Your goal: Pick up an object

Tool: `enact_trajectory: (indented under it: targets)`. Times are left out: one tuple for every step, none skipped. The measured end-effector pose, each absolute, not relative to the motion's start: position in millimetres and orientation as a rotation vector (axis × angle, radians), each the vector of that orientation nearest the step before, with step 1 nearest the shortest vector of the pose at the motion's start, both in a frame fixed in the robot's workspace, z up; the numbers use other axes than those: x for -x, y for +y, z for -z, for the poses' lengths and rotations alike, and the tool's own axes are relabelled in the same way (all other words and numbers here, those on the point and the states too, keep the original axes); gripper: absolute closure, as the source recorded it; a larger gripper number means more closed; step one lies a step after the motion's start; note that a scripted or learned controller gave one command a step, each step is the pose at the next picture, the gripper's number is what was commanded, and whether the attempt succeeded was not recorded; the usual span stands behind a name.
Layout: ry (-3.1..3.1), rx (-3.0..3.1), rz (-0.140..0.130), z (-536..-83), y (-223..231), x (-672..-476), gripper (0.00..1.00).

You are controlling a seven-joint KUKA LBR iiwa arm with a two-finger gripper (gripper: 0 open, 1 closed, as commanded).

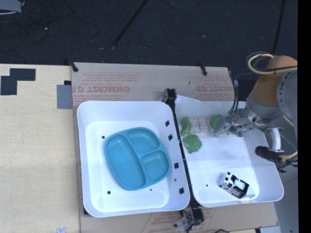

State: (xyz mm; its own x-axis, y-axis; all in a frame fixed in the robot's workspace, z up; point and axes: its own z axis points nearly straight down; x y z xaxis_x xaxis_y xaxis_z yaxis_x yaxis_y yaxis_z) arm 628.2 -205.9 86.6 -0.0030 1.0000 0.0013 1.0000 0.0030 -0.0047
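My gripper [224, 128] is low in the right bin [262, 191], near its far right side, at the end of the grey arm [265, 106]. A small green object [215, 121] lies right against the gripper's left side; whether it is held cannot be seen. Further left lie a pale pink patterned packet [198, 124] and two more green leafy objects [185, 125] [192, 143] close to the divider. A black and white object [234, 185] rests near the bin's front right corner.
The left bin [92, 130] holds a blue divided plate [137, 157]. A black clip rail [176, 144] runs between the two bins. A black part of the arm [269, 153] sticks out over the right bin's right rim.
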Motion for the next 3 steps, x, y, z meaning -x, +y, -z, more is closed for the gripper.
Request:
enact_trajectory:
  targets:
    - [-2.224, 2.215, -0.003, -98, -206, -628.8, 1.00]
    - [-2.225, 2.224, 0.003, -162, -211, -630.1, 1.00]
    - [-2.227, 2.223, 0.003, -226, -211, -630.1, 1.00]
